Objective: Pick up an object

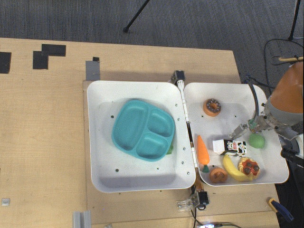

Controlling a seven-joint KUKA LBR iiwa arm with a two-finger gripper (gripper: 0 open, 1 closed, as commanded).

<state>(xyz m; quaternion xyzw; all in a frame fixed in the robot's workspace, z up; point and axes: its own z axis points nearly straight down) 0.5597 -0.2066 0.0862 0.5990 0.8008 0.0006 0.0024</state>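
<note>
Over the right-hand bin (266,177) we see the tool (242,129) reaching in from the right, its grey body hanging from the orange band of the arm (289,94). We cannot tell from this slanted view how the tool is set, nor whether anything sits in it, for its tip is small and blurred against the white floor of the bin.

Just beside the tool, on the side toward the arm, lies a small green ball (257,141). Just below the tool's tip rests a white carton with black markings (230,147), which may be touching the tip, though we cannot be sure. Further below the tool lie a yellow banana (232,169) and, touching its end, a round pastry with red topping (250,167). Below and away from the arm stands an orange carrot (203,150) along the bin's wall, and under it a brown round fruit (218,175). Above the tool, well apart from it, sits a chocolate doughnut (212,106) near the far wall.

Beyond the divider, well away from the tool, the left-hand bin (102,141) holds a teal divided plate (143,129), lying slightly tilted, with a sliver of something green showing under its near edge. Both bins rest on the wooden table (42,141).
</note>
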